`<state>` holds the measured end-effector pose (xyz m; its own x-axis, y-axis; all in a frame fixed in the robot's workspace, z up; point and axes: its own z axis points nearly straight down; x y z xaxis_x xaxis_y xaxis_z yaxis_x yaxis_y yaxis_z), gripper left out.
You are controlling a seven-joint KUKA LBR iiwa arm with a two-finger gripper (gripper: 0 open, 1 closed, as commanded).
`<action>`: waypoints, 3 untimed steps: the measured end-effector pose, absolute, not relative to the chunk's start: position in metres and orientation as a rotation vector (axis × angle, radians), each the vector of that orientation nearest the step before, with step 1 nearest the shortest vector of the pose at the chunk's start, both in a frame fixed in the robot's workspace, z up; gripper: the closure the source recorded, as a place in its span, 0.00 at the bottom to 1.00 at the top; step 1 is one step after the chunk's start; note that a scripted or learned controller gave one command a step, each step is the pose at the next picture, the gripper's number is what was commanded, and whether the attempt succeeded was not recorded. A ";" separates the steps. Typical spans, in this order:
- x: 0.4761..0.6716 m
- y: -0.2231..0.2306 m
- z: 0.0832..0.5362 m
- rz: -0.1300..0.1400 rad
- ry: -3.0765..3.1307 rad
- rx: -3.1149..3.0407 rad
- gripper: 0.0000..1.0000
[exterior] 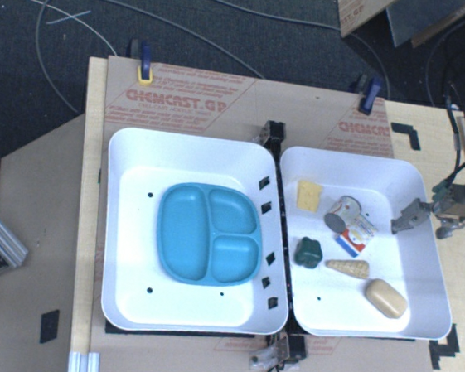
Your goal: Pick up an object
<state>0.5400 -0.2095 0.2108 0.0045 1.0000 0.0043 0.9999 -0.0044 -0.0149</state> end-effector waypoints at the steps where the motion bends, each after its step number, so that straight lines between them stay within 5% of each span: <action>1: 0.543 -0.209 0.219 0.000 -2.221 -2.221 0.00; 3: 0.549 -0.210 0.102 0.001 -2.219 -2.218 0.00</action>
<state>0.5488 -0.2102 0.1018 -0.0001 1.0000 0.0024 1.0000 0.0001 -0.0033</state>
